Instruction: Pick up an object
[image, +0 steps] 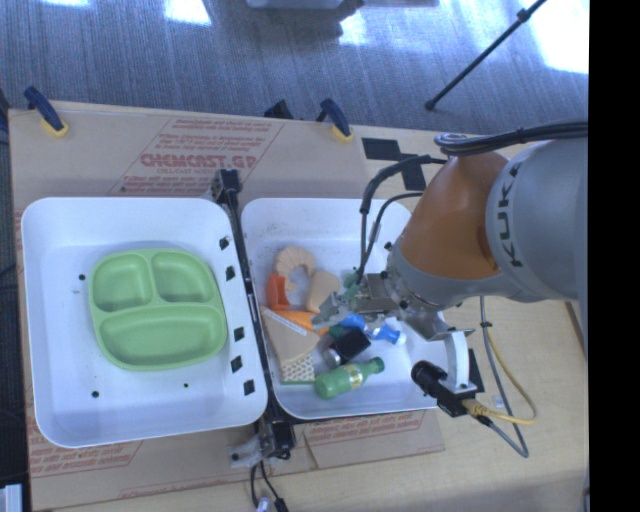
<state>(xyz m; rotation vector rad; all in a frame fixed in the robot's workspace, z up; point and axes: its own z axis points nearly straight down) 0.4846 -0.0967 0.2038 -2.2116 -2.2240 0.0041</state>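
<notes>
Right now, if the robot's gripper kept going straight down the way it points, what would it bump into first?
Probably the blue object in the clutter of the right bin. The gripper points down right above it, with a black piece and the green bottle just beyond. Depth is hard to judge from this slant.

Two white bins are seen side by side on the desk (150, 140). A green divided plate (157, 308) lies in the left bin (45, 330). The right bin (320, 215) holds a clutter: green bottle (347, 377), orange piece (276, 291), tan ring (296, 262). The tool (362, 292) is lowered over the clutter, arm (480, 225) reaching from the right.
</notes>
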